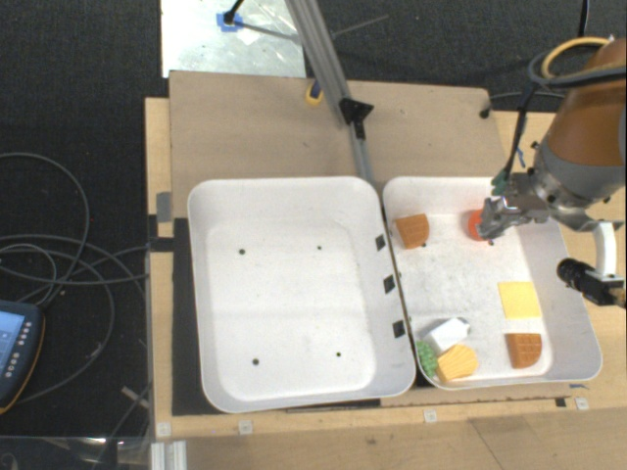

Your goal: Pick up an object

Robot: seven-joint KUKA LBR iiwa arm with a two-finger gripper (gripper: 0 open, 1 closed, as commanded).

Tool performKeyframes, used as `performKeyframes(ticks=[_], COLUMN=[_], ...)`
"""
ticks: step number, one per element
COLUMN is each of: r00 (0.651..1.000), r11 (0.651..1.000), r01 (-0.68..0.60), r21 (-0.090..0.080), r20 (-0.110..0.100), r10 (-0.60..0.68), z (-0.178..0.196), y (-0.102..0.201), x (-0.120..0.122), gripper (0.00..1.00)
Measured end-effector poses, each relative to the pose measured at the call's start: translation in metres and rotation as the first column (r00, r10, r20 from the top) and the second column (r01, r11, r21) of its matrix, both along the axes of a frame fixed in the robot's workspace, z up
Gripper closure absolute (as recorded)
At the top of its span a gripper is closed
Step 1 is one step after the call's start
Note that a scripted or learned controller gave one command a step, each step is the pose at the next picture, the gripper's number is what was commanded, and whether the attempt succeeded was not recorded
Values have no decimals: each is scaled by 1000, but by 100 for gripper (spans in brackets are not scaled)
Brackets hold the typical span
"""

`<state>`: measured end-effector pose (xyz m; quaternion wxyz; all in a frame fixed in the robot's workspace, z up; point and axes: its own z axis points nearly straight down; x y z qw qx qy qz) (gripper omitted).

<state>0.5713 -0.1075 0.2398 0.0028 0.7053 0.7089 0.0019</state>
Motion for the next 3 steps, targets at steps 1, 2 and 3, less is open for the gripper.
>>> performKeyframes(ticks=[1, 2, 3], r00=[1000, 1000, 1000], r11=[1000, 1000, 1000], r01=[-6, -6, -7], r21=[4, 4, 4], r20=[-6, -4, -5], r10=[6, 6, 7], z=[1, 7, 2], y=[53, 105, 169], x=[-7, 4, 5], gripper=[100, 100, 100])
